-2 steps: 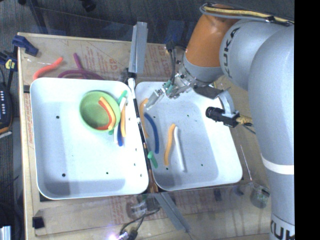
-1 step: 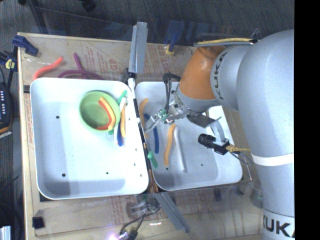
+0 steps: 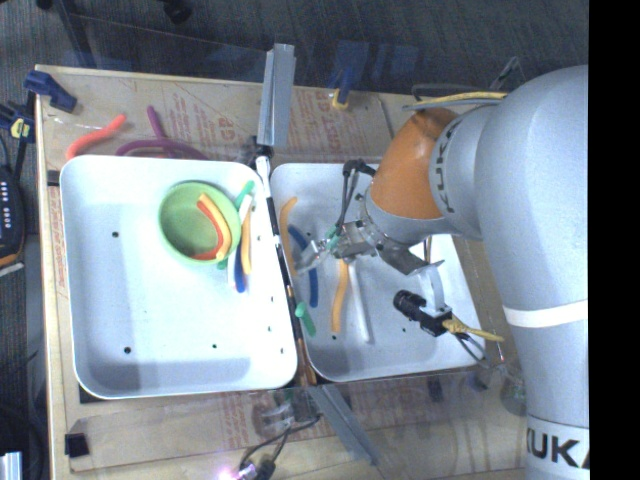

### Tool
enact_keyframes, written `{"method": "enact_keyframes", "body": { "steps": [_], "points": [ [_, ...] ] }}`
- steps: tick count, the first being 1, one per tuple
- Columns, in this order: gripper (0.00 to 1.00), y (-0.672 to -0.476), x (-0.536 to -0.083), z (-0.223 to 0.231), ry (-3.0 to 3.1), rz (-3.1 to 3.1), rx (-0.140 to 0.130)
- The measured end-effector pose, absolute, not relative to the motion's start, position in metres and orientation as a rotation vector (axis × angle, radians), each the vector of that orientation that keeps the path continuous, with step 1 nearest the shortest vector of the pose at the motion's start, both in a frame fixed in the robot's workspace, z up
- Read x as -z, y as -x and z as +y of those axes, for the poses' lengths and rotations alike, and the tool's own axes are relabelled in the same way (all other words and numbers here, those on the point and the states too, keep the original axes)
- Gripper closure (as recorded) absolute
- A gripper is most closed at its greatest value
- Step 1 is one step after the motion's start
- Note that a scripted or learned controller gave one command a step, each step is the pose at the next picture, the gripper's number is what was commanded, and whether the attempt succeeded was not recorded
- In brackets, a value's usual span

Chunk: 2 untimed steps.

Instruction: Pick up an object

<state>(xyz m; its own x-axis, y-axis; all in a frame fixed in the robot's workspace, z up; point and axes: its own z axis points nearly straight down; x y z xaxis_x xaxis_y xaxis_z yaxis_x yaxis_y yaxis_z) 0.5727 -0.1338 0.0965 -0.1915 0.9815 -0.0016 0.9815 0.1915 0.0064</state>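
- Clearly hung low in the frame's centre-right bin (image 3: 440,368): pincer (image 3: 335,246), spread or pinched impossible to tell.
- Risked closing between orange strip (image 3: 341,293) and blue strip (image 3: 311,280), catching neither.

The bench (image 3: 200,103) bears two white bins (image 3: 110,298), perhaps loose cords (image 3: 160,148).

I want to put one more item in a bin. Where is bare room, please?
The left bin has bare floor along its near and left sides, below the green bowl. The right bin is crowded: sticks lie near its left wall and the arm hangs over its middle.
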Motion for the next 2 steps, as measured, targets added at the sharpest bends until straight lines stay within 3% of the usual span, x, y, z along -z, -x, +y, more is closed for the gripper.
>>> {"method": "enact_keyframes", "body": {
  "steps": [1,2],
  "points": [
    [1.00,-0.573,-0.106,-0.133,-1.991,2.427,-0.005],
    [1.00,-0.624,-0.187,-0.125,-1.731,2.623,0.000]
  ]
}}
